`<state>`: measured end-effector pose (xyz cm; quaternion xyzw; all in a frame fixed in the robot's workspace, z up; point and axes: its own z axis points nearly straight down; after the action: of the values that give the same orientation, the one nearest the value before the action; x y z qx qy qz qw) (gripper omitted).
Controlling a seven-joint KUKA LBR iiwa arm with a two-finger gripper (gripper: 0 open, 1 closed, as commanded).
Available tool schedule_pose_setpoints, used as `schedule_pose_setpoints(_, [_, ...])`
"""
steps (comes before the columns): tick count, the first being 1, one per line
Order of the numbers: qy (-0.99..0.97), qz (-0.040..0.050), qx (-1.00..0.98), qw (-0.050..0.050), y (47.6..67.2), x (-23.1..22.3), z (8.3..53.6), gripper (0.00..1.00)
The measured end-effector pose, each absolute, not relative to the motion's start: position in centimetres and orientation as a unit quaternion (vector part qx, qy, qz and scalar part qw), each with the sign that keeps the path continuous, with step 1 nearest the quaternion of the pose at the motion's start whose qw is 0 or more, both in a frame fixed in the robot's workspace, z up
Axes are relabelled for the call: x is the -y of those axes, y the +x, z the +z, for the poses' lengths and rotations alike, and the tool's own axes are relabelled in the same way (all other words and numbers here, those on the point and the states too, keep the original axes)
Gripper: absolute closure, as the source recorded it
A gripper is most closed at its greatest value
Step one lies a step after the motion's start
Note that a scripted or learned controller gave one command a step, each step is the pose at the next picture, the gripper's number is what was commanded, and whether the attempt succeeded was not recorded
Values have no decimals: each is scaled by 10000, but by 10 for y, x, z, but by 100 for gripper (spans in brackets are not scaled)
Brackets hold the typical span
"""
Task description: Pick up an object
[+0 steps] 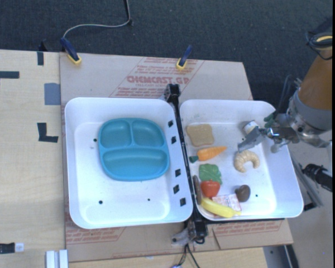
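Bins sit side by side on a cardboard sheet [156, 80] over the tabletop [22, 149]. The left bin [81, 205] carries a blue divided plate [134, 148], lying flat near its middle. The right bin [279, 197] carries toy food: a slice of bread [200, 134] near its upper left, a carrot [211, 153] just below the bread, a green vegetable [209, 172] under the carrot, a red piece [210, 188] touching the green one, a banana [219, 207] by the near wall with a small packet [230, 200] against it, a brown piece [243, 192] just right of the packet, and a croissant [246, 159] toward the middle right.

The arm [315, 102] reaches in from the right, over the right bin's far right corner. Its tool [251, 138] hangs just above the croissant, up and slightly right of it, fingers pointing left. Nothing sits between the fingers; whether they are spread or pressed together I cannot tell. Two yellow clamps [184, 60] grip the cardboard's far edge.
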<state>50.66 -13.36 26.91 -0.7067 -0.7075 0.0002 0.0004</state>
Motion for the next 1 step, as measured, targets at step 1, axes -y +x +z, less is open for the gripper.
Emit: schedule_pose_setpoints(1, [-7070, 7, 7072, 18, 483, 102, 159, 0])
